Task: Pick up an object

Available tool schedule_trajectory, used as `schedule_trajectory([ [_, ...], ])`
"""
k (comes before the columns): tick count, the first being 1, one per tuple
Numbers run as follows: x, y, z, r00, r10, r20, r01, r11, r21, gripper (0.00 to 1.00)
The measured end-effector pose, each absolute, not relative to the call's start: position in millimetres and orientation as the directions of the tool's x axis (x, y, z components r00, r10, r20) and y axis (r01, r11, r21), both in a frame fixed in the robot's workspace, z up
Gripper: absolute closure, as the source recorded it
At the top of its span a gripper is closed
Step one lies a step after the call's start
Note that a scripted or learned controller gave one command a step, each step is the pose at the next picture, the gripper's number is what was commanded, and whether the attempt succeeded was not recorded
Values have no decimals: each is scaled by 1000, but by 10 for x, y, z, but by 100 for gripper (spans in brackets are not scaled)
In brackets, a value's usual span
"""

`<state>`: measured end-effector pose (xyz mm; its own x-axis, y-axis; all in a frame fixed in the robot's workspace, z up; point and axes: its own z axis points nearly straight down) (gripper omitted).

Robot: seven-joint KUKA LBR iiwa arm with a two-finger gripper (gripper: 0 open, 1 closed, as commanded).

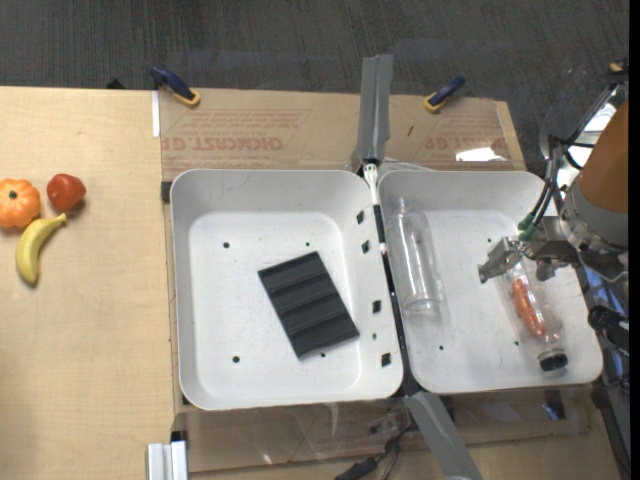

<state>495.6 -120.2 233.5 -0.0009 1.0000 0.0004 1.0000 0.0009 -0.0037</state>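
Presently, right bin [470, 373], clear bottle with orange contents [533, 314] near right wall, clear tube [417, 264] at left, gripper [522, 258] just above bottle, fingers' state indiscernible, left bin [200, 298] with black ridged block [308, 303].

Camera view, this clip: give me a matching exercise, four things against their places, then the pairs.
Things:
1. dark grey ribbed rectangular block
2. clear plastic tube
3. clear bottle with orange contents and a black cap
4. yellow banana

Places:
A. on the wooden bench, left of both bins
B. right bin, along its left wall
C. middle of the left bin
D. right bin, just below the pincer

Pairs: 1-C, 2-B, 3-D, 4-A
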Motion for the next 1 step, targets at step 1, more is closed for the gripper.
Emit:
schedule_trajectory([
  [1, 5492, -2125, 1853, -30, 1000, -1, 1000, 30, -4, 0],
])
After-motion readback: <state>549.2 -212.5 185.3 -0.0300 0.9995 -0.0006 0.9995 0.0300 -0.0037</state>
